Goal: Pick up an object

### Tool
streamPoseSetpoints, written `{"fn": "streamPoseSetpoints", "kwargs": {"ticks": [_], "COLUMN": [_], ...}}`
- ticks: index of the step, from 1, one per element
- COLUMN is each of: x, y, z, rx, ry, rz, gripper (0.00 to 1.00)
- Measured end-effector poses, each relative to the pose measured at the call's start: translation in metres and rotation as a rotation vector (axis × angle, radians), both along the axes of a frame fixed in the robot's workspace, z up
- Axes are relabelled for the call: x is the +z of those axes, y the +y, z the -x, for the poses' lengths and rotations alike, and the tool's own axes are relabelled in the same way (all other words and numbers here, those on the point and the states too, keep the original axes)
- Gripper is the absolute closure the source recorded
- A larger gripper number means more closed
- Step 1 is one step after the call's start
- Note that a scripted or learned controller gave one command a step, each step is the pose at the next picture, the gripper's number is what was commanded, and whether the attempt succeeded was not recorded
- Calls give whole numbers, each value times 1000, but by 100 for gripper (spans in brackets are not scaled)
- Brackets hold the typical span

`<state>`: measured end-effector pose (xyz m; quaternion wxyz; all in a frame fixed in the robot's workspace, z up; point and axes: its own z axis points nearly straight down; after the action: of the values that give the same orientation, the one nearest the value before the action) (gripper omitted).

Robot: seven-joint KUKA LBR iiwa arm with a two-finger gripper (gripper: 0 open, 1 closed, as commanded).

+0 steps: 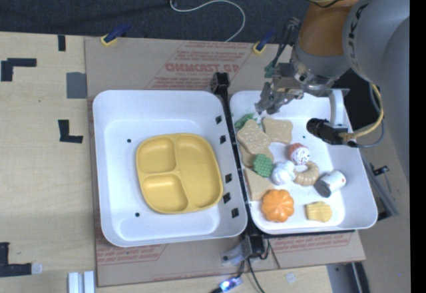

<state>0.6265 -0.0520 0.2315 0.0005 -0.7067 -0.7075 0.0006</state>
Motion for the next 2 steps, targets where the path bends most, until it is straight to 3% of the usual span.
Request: {"fn": "streamPoseSetpoints", "kwargs": {"ticks": [1, 2], "x": [-20, -2], "y": [4, -1], "z": [8, -2], "rx": [-1, 1], "ry": [4, 0], "rz": [1, 0], "gripper": [100, 100]}}
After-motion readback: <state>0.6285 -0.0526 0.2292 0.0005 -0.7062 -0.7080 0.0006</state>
